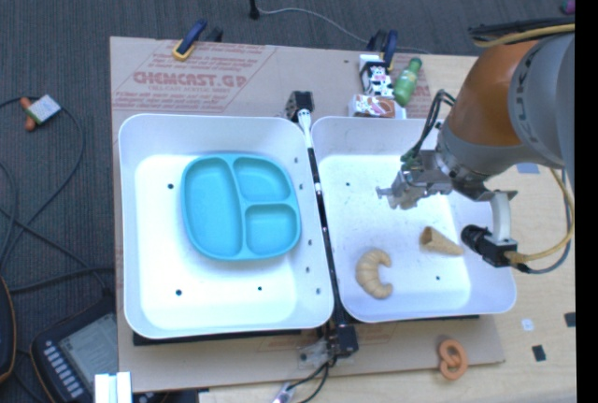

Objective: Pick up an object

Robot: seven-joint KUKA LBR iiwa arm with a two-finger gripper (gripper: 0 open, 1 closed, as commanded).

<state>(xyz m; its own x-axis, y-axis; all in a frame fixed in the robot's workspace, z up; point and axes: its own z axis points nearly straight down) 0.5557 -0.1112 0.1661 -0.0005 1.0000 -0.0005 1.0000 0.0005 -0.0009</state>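
A tan croissant (375, 273) lies near the front of the right bin (355, 298). A small tan wedge-shaped piece (438, 241) lies to its right, close to the bin's right wall. My gripper (404, 193) hangs over the middle of the right bin, up and left of the wedge and above the croissant. Nothing shows between its fingers. A blue divided plate (241, 207) sits in the left bin (149, 289).
The arm's grey and orange body (509, 107) covers the right bin's far right corner. A green bottle (406, 81) and small box (375, 102) stand behind the bins. An orange ring (453, 357) lies on the board at front right.
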